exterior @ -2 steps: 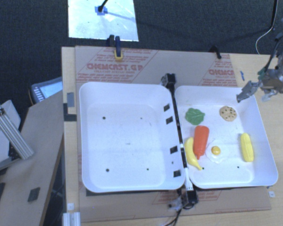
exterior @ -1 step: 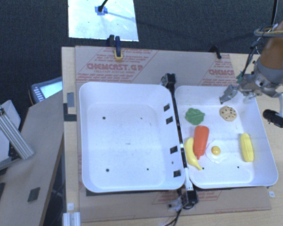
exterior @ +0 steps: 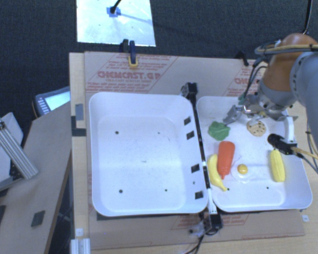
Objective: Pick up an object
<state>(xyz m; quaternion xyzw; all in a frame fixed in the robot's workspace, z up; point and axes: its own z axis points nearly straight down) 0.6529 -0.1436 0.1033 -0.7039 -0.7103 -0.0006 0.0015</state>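
The right bin (exterior: 254, 197) holds several toy foods. A green leafy piece (exterior: 218, 130) lies near its left wall, with an orange-red carrot (exterior: 225, 159) just below it and a yellow banana (exterior: 215, 174) beside the carrot. A fried egg (exterior: 243, 170) sits in the middle and a yellow corn cob (exterior: 277, 165) lies to the right. A round speckled cookie (exterior: 257, 127) rests near the back. My gripper (exterior: 237, 112) hangs over the back of this bin, just left of the cookie and up-right of the green piece. Nothing is visibly held in it.
The left bin (exterior: 143, 152) stands next to the right one, with a black clipped divider (exterior: 197, 142) between them. Both sit on a cardboard sheet (exterior: 132, 75). The arm's orange band (exterior: 281, 67) rises at the right.
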